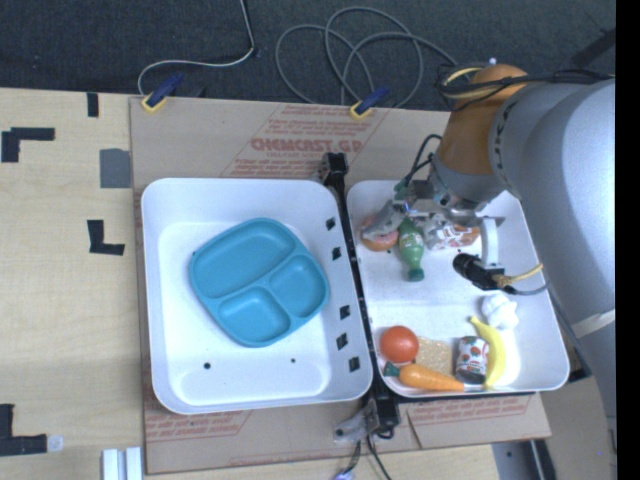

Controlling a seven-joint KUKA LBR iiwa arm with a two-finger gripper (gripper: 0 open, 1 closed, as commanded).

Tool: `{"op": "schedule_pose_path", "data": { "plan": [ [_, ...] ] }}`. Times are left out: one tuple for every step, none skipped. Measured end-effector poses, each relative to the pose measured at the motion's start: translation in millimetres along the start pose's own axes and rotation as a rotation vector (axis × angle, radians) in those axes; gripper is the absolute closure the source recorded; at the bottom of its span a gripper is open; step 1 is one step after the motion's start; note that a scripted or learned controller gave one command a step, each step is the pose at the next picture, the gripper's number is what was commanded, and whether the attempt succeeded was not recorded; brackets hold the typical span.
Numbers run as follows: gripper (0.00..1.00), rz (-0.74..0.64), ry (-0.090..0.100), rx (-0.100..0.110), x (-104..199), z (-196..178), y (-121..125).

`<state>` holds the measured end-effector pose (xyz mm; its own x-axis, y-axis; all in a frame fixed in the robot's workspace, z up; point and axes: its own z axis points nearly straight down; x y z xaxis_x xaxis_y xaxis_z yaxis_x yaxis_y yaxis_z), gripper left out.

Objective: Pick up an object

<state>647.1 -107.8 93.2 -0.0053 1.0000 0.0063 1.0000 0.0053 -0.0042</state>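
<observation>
Hovering low over the far end of the right bin (556,353), my gripper (432,211) sits directly above a green bottle (411,248).

Bottle lies just beneath me, with a pink-and-white item (381,236) touching it on one side; whether my fingers are apart or together, I cannot tell. Nearer the bin's front lie a tomato (399,344), carrot (430,377), can (470,358) and banana (494,348), well clear. Risk, in my judgement: the crowded neighbour may get pinched too, or the rounded bottle may roll away on closing.
</observation>
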Motion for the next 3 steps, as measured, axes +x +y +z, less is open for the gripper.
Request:
{"op": "schedule_pose_path", "data": {
  "plan": [
    [0.0,0.004,-0.008,-0.012,10.0,4.0,20.0],
    [0.0,0.004,-0.009,-0.008,11.0,4.2,22.9],
    [0.0,0.004,-0.009,-0.009,10.6,4.3,23.1]
  ]
}}
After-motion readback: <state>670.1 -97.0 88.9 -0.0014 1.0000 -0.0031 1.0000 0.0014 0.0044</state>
